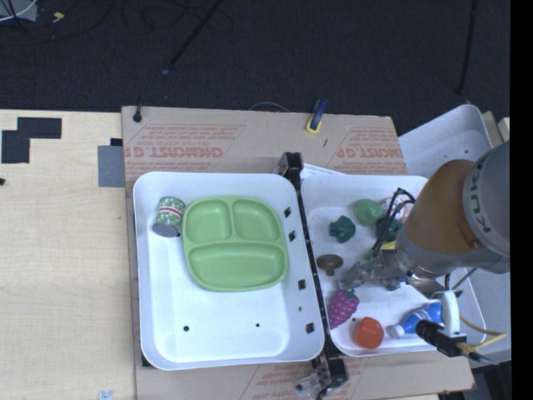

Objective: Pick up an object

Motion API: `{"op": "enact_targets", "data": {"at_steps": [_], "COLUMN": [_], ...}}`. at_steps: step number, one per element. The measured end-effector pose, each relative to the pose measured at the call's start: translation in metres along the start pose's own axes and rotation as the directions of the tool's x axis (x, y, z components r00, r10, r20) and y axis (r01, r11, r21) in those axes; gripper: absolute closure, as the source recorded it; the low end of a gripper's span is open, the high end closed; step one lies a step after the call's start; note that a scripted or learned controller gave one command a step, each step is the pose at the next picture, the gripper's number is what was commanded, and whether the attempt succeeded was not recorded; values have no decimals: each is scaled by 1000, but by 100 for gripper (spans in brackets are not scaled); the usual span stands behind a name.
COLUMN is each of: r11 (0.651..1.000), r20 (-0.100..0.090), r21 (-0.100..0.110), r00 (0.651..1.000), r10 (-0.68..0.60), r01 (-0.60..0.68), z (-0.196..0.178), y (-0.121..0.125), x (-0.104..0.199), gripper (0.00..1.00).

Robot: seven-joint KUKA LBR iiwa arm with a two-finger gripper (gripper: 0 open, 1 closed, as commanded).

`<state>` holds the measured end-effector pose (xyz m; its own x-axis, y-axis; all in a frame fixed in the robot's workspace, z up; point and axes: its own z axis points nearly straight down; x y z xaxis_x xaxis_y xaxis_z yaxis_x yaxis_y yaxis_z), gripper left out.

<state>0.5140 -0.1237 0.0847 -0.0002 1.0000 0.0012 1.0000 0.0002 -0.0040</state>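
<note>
Cardboard-covered surface [208,144] holds two bins. Gripper [360,275] low in right bin [333,192], near grapes [342,307]; open or closed, cannot tell. Tray [234,244] in left bin [166,323].

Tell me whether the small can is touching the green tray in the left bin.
Touching. The camera view shows the can lying against the left edge of the green tray, with no white bin floor visible between them.

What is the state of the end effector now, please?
End effector: cannot be told; it sits low in the right bin beside the purple grapes.
</note>
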Motion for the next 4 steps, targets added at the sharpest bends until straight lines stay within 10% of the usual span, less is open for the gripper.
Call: {"op": "enact_targets", "data": {"at_steps": [1,4], "r11": [1000,1000], "r20": [-1,1], "r21": [-1,-6], "r00": [1000,1000], "r10": [8,0], "r01": [-8,0], "z": [-13,-145], "y": [0,11], "x": [-2,4], "gripper": [100,100]}}
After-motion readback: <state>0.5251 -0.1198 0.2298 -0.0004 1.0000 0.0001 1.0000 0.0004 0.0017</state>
